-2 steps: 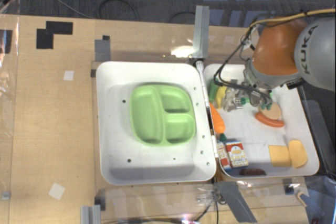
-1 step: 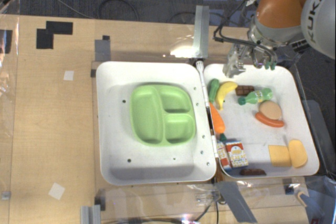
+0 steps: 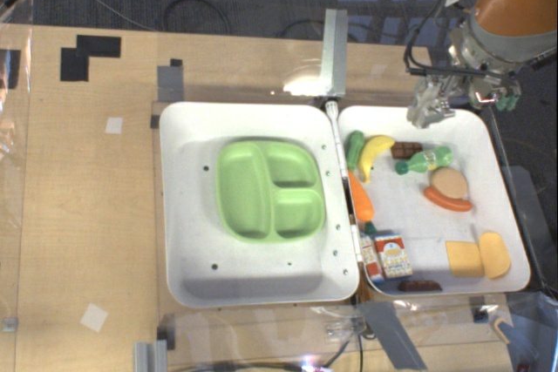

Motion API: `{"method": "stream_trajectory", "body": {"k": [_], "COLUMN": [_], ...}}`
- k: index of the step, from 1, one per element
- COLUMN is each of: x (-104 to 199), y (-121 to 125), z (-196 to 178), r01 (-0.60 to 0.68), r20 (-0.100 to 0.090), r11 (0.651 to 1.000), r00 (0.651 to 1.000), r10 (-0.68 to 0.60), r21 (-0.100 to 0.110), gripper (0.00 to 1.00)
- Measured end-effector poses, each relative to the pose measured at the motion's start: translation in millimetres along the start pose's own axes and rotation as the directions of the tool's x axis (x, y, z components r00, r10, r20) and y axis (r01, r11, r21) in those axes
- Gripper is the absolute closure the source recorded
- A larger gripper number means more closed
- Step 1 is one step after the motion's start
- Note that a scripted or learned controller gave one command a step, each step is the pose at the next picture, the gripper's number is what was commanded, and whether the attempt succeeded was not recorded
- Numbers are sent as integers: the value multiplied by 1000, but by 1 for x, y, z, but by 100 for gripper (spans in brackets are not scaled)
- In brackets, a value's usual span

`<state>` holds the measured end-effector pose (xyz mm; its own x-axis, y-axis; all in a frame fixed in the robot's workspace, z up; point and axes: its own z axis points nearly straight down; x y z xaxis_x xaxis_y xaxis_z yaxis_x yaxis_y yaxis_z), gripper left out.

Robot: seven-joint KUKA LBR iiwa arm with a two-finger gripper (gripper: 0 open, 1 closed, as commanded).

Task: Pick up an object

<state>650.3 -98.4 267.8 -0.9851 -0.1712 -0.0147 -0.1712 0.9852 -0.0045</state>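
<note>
claw (image 3: 429, 111): above right bin's (image 3: 501, 187) far edge, grip state cannot be told. nearest object: brown block (image 3: 404, 150) beside banana (image 3: 375, 154). recommended: descend centred on one item, clear of neighbours.

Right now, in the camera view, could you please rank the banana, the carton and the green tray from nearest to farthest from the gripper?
1. Banana, right bin's far part, just below the gripper.
2. Carton, right bin's near edge.
3. Green tray, middle of the left bin.

The arm (image 3: 514, 0) is cut off by the top and right edges.
</note>
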Motion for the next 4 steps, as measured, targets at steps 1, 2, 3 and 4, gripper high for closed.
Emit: {"method": "stream_trajectory", "body": {"k": [1,2,3,4], "x": [77,27,14,32], "y": [-20,-79,-106,-101], "z": [99,28,-6,111], "r01": [182,418,682,908], "r20": [-12,0,0,3], "r11": [983,909,731,419], "r00": [983,909,731,419], "r10": [-182,-418,-682,-908], "r21": [-7,0,-2,-14], "gripper": [100,100,100,100]}}
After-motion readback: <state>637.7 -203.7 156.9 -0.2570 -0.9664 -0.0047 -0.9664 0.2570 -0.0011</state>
